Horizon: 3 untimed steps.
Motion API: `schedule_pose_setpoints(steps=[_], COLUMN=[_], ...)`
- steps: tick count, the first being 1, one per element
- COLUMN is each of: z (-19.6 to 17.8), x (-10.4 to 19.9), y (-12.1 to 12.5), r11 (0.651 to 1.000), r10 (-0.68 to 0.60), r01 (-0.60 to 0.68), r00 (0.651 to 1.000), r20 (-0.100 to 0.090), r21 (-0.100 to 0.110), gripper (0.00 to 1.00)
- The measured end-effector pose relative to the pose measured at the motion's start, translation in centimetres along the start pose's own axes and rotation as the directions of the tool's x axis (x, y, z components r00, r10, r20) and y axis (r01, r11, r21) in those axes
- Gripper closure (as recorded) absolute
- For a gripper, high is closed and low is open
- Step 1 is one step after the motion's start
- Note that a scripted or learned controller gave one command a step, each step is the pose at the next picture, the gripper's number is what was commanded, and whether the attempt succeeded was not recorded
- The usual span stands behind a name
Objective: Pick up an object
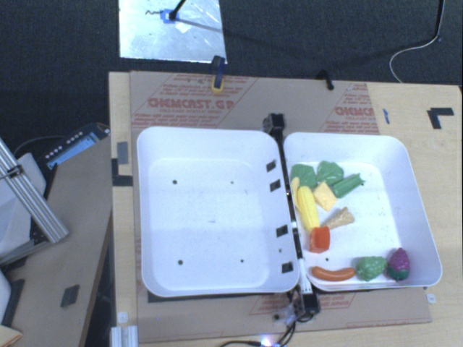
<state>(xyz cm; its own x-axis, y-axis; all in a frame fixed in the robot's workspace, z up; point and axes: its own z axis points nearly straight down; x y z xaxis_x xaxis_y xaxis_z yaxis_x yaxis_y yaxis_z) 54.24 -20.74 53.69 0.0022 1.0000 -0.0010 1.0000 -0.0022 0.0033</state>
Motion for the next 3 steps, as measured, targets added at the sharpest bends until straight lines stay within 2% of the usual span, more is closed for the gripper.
schedule_pose_setpoints(steps=[1, 2, 3], z=[0.47, 0.18, 0.15], x=[0.36, 0.16, 0.22], y=[12.96, 12.04, 12.64], r11=[1.0, 1.0, 1.0], r10=[-0.011, -0.005, -0.008], r01=[0.011, 0.005, 0.008], r00=[1.0, 1.0, 1.0], r20=[0.001, 0.001, 0.001], r21=[-0.002, 0.001, -0.001], gripper=[1.0, 1.0, 1.0])
